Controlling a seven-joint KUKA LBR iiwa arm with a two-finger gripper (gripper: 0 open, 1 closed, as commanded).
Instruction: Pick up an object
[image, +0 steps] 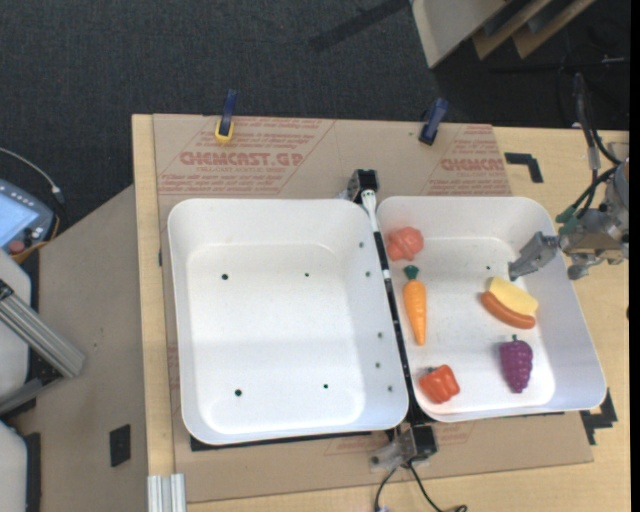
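The right bin (560, 385) holds several toy foods. A pale red strawberry (405, 243) lies at its far left. Below it is an orange carrot (415, 311), lengthwise along the left wall. A red pepper (438, 383) sits near the front left, and purple grapes (516, 364) lie at the front right. A yellow and orange wedge (511, 303) rests right of centre. My gripper (551, 264) hangs over the bin's right rim, just up and right of the wedge. Its fingers are open with nothing between them.
The left bin (190, 300) stands beside the right one, with a black divider strip (385, 290) between them. Both sit on a cardboard sheet (300, 145) held by clamps at the back. Cables hang at the far right.
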